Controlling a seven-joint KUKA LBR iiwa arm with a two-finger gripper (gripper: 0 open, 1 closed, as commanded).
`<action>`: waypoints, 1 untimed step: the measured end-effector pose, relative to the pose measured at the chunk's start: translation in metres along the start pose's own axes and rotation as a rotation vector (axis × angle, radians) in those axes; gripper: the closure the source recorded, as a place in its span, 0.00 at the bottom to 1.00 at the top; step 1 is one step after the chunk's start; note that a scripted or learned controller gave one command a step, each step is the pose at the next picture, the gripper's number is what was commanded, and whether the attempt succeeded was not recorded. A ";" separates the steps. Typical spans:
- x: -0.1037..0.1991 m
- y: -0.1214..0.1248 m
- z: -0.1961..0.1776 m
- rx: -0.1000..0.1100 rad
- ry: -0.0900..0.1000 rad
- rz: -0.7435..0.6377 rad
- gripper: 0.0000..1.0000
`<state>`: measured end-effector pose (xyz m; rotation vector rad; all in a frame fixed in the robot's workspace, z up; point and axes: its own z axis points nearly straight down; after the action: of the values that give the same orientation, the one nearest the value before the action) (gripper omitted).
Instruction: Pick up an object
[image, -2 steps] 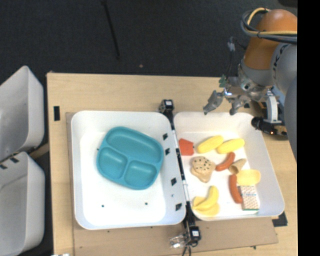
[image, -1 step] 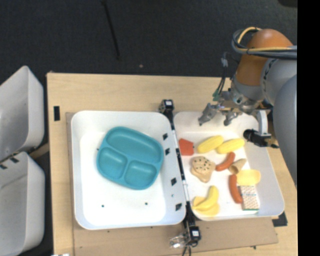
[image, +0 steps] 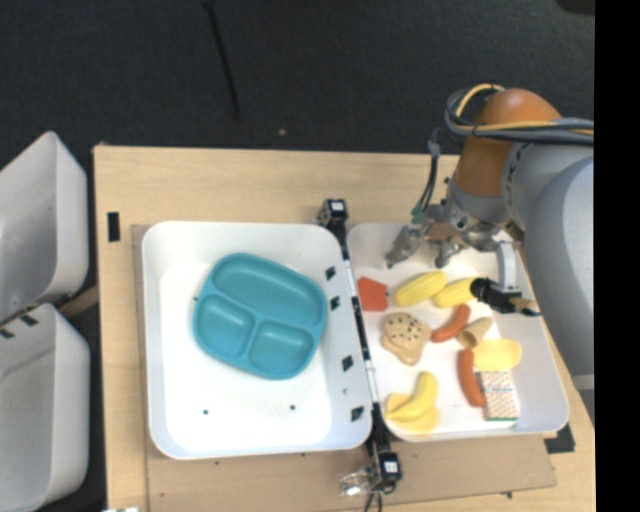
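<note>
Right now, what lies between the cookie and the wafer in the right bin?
In the camera view, two sausages lie between the cookie and the wafer: one beside the cookie, another next to the wafer.

gripper over far end of right bin, above yellow pieces, cookie, sausages; left bin holds teal plate.

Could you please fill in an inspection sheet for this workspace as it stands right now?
Surface: wooden bench bearing two white bins side by side.
Job's things: right bin holds toy food, among it a cookie, a banana, an orange piece.
Clutter: blue divided plate in left bin.
Grippers: gripper low over the right bin's far end; nothing seen between its fingers.
Cables: looped at arm's wrist.
Surroundings: dark floor.
</note>
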<state>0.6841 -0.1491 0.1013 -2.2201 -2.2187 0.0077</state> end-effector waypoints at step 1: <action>-0.001 0.002 -0.013 -0.006 -0.003 -0.001 1.00</action>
<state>0.6863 -0.1501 0.1146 -2.2231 -2.2248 0.0034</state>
